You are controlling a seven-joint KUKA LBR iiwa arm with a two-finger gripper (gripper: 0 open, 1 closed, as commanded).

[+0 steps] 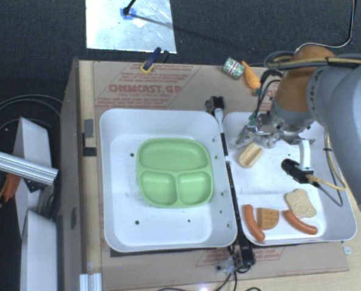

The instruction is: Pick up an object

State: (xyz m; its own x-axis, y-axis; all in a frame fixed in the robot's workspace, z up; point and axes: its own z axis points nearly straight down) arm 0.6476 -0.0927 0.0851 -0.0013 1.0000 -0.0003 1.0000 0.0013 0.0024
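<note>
In the camera view, two white bins sit side by side on a brown bench. The left bin (116,162) holds a green divided plate (174,172), lying flat near the bin's middle. The right bin (341,220) holds several toy foods. A tan bread roll (250,155) lies near the bin's far left corner. Along the near edge lie a red sausage (252,221), a small waffle (267,218) just beside it, a second sausage (300,224) to the right, and a slice of bread (300,204) just above that sausage.

The grey arm reaches in from the right, its orange band (295,86) over the far side of the right bin. The gripper (250,135) hangs low just beyond the bread roll, close to it, perhaps touching its far end; whether the roll is actually clasped cannot be told, nor how wide the hand stands.

Beyond the bins, on the bench's far edge, a small green can (233,67) lies beside a toy carrot (250,76).
</note>
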